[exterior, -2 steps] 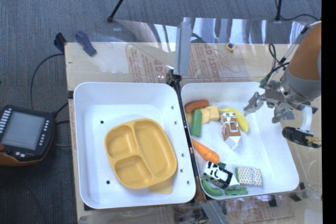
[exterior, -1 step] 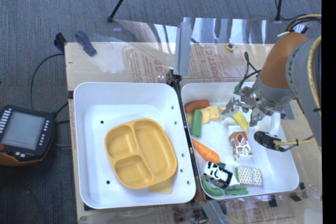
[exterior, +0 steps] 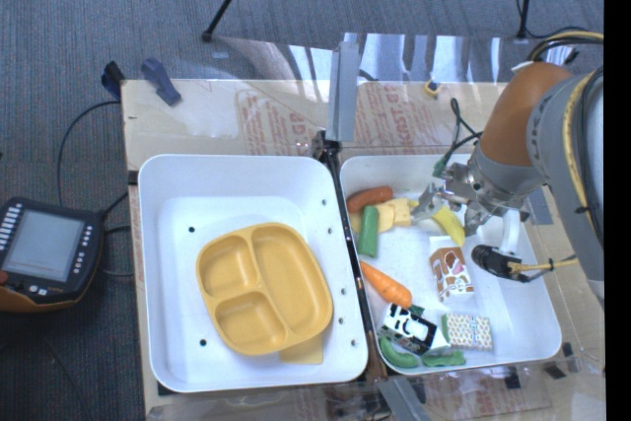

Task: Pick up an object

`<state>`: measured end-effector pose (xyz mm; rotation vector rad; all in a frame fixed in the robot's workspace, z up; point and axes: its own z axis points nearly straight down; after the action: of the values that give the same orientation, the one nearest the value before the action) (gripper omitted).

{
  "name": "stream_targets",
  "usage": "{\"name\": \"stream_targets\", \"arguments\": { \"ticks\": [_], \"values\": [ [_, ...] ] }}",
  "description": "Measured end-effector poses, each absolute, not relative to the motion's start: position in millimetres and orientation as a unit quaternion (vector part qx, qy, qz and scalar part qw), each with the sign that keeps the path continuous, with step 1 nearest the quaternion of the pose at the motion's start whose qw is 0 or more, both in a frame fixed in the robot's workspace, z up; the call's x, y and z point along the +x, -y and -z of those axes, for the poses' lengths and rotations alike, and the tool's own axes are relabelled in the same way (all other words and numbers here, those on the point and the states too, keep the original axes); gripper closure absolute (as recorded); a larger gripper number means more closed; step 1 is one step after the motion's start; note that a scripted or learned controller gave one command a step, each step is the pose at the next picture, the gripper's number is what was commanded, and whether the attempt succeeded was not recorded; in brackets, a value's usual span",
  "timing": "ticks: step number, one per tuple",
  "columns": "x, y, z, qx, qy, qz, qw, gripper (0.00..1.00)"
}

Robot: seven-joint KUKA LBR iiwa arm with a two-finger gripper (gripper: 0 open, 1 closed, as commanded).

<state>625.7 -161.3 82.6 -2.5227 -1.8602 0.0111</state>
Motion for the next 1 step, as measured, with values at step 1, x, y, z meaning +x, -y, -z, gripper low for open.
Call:
{"name": "stream_targets", "arguments": {
  "ticks": [1],
  "values": [
    [624.5, 160.3, -87.7, -0.804, 0.595, -0.0067, 0.007, 1.00]
  ]
}}
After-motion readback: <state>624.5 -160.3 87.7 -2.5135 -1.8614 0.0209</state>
